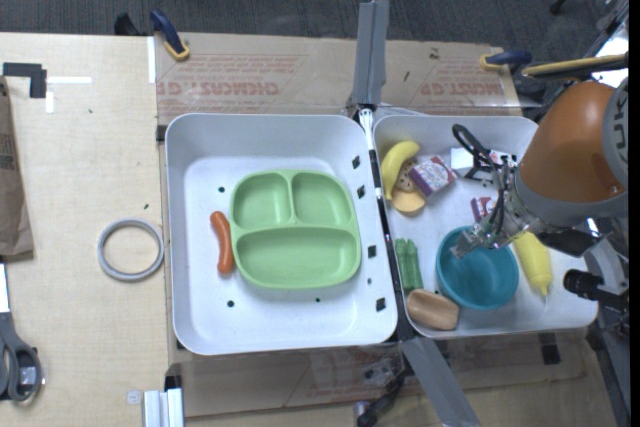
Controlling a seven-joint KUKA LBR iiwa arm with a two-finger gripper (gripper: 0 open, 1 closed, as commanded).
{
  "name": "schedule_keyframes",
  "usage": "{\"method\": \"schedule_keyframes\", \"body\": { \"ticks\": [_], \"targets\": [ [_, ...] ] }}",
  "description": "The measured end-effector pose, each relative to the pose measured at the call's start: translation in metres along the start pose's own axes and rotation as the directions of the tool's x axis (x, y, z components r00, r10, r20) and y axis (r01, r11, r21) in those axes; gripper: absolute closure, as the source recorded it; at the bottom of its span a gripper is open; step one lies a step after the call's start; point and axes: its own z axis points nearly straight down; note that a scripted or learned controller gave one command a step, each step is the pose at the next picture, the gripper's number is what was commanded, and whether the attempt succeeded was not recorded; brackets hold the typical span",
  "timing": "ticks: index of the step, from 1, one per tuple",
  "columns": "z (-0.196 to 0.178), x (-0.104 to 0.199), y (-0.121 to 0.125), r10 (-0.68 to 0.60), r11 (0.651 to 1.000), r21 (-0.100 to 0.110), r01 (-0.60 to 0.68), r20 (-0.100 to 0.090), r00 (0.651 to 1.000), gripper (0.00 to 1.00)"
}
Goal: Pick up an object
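- The step in hand looks like the reach: the gripper (490,237) hangs low in the right bin (560,315), over the upper rim of the blue bowl (478,277) near the bin's front edge.
- Next move, I judge: settle on one target, descend squarely and close, clear of the neighbouring yellow corn (534,263).
- Whether the gripper is spread or pressed together I cannot tell; it seems to touch the bowl's rim, and nothing is visibly held.
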Motion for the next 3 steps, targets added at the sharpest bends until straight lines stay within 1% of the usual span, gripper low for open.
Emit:
{"method": "schedule_keyframes", "body": {
  "ticks": [1, 2, 3],
  "targets": [
    [-0.001, 0.005, 0.015, 0.141, 0.990, 0.001, -0.141, 0.000, 0.990, 1.00],
    [-0.032, -0.015, 0.051, 0.087, 0.996, 0.001, -0.087, 0.001, 0.996, 1.00],
    [-0.032, -0.015, 0.051, 0.086, 0.996, 0.001, -0.086, 0.001, 0.996, 0.00]
  ]
}}
